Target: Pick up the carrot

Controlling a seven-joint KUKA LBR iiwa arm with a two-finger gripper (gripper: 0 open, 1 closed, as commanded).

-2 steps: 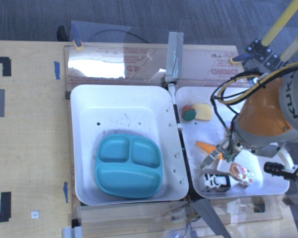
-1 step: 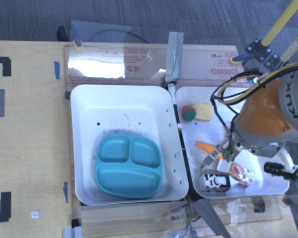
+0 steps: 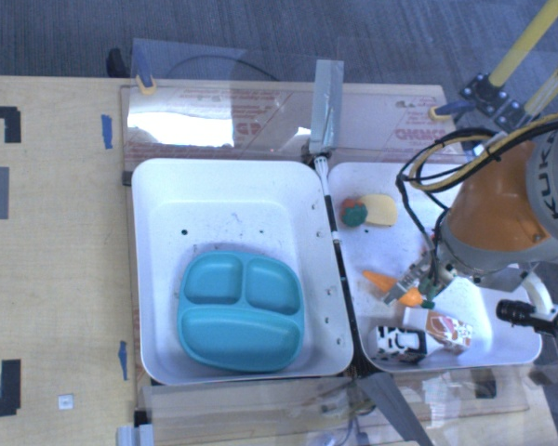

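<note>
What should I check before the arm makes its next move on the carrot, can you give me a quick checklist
1. Carrot lies in the right bin: ok.
2. End effector is down at the carrot's right end: ok.
3. Carrot seated between the end effector's tips: cannot tell, arm hides them.
4. Neighbours clear of the carrot: not ok, an orange piece sits right against it; the black-and-white toy lies just below.
5. Green ball and yellow piece are apart, toward the bin's far end: ok.
6. Blue divided plate sits in the left bin, out of the way: ok.
</note>
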